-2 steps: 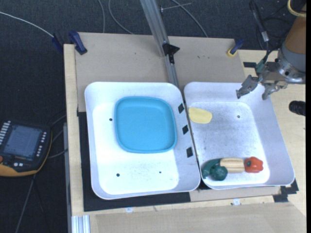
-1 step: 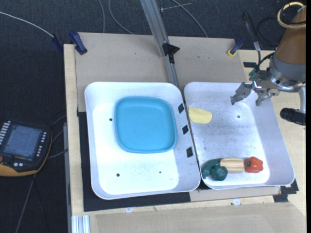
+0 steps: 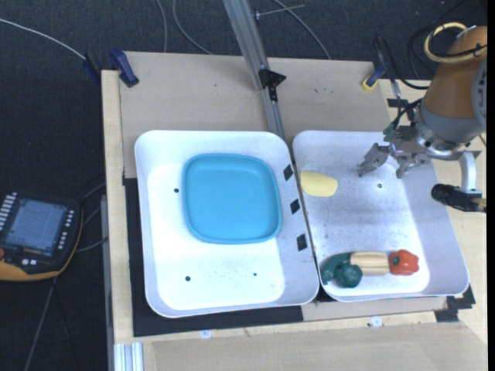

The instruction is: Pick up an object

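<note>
At the bottom right of the frame, along the near wall of the right bin [image 3: 441, 230], three small things lie in a row: a dark green lump [image 3: 341, 271] on the left, a tan bun-like roll [image 3: 370, 263] in the middle, and a red tomato-shaped piece [image 3: 403, 262] on the right. They touch one another or very nearly so, and the green one sits tight against the bin's lower left corner. Further up, by the left wall of the same bin, a pale yellow piece [image 3: 319, 184] lies alone, with bare bin floor all round it.

In the left bin [image 3: 155, 230], mid-frame, a blue square plate [image 3: 231, 198] lies flat in the upper part.

Higher still, at the upper right of the right bin, the gripper [image 3: 391, 161] hangs with its two fingers spread apart and nothing between them. The grey arm with its orange band [image 3: 458, 68] rises behind it toward the right edge.

Any of the four loose things would serve for the pick. The yellow piece looks the best choice: it is nearest the gripper and stands free, so both fingers could come down either side of it without fouling a neighbour. The approach should keep clear of the bin's left wall and straddle the piece across its narrower width. The crowded row at the bottom seems riskier, since a finger may land on an adjacent piece or against the wall.
</note>
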Tool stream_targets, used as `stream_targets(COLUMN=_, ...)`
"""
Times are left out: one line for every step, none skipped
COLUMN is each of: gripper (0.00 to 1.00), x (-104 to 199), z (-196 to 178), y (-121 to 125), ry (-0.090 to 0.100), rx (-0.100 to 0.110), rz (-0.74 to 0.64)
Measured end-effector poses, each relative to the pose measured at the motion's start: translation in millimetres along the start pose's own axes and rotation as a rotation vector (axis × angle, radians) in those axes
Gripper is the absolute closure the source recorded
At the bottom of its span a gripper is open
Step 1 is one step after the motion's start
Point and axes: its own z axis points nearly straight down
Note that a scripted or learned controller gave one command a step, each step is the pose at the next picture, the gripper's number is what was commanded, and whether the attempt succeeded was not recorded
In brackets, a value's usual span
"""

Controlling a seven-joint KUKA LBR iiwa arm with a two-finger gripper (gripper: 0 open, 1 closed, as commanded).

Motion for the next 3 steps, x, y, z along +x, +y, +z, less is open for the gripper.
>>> stream_targets(gripper=1.00, x=-0.3, z=-13.2, y=1.1, ry=-0.001, rx=-0.005, rz=0.000)
stream_targets(gripper=1.00, x=-9.4, z=-70.2, y=5.3, ry=-0.002, rx=-0.009, rz=0.000)
stream_targets(gripper=1.00, x=-9.4, z=-89.3, y=5.7, ry=-0.001, rx=-0.005, rz=0.000)
